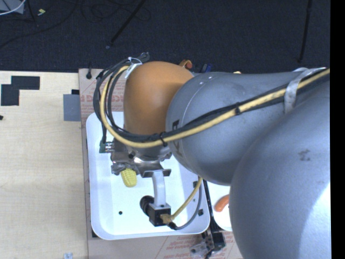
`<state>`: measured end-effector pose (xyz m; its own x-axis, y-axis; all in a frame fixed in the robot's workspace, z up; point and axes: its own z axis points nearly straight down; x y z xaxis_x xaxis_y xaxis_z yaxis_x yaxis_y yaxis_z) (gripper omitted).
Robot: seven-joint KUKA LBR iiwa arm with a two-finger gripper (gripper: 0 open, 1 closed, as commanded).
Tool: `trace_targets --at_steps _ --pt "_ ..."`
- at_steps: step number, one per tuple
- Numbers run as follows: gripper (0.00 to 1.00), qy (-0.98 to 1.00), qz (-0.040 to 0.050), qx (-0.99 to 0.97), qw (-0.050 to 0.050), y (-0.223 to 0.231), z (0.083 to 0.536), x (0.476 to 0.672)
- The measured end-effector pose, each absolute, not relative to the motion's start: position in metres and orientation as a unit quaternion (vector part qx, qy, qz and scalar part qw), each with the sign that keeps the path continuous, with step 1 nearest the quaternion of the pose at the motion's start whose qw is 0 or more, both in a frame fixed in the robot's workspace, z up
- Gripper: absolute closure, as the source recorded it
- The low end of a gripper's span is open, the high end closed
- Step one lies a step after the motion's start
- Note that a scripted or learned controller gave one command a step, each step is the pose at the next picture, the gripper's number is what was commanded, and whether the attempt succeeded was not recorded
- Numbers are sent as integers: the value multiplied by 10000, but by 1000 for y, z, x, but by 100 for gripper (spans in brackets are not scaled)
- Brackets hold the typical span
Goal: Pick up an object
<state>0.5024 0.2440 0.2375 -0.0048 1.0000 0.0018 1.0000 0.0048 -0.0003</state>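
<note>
A pale wooden surface [38, 161] fills the 9 o'clock side of the view, marked with black shapes [21, 87] and a grey square [70, 107] toward 10 o'clock. On it lies a brown board [124, 247] with red lettering along its 6 o'clock edge, and on the board sits a white bin [102, 198]. Beyond the surface, at 12 o'clock, the room shows a dark floor [215, 26] strewn with black cables [129, 15]. The grey arm [259, 144] stretches in from 3 o'clock and covers much of the view; its orange band [148, 99] hangs over the bin's 12 o'clock end. The gripper [135, 163] hangs below the band inside the bin, mostly hidden by the wrist, so I cannot tell whether it is clenched or released. A yellow knobbly object [129, 177] shows at the gripper's 7 o'clock edge, toward 9 o'clock of the bin's middle; it may be touching the gripper, but the wrist hides any contact. A small dark speck [121, 213] lies on the bin floor at 7 o'clock. At 3 o'clock of this bin, a strip of the second bin [220, 220] shows beside the arm, with an orange object [221, 203] in it.
</note>
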Motion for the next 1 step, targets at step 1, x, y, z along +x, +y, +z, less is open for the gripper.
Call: trace_targets --at_steps 1 --pt "100 -7074 52 -7068 26 239 174 473"
